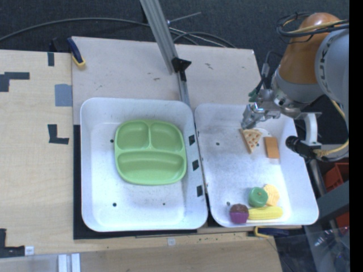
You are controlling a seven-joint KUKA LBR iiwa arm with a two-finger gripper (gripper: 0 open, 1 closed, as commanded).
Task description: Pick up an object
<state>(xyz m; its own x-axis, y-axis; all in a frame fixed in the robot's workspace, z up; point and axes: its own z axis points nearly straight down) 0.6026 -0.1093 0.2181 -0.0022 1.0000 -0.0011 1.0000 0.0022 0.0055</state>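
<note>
With nothing lifted yet, the end effector hangs low over the right bin's far edge, just above the pizza slice, its grip state impossible to tell, so the grasp and lift remain.

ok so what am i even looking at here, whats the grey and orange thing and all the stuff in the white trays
It is a robot arm reaching in from the right, filmed by one camera fixed above the bench and looking down at a slant. Its gripper hangs just above a toy pizza slice in the right tray. I cannot tell if it grips anything. Beside the slice lies an orange block. Near that tray's front sit a green round piece, a purple one and a toy corn cob. The left tray holds a green divided plate.
</note>
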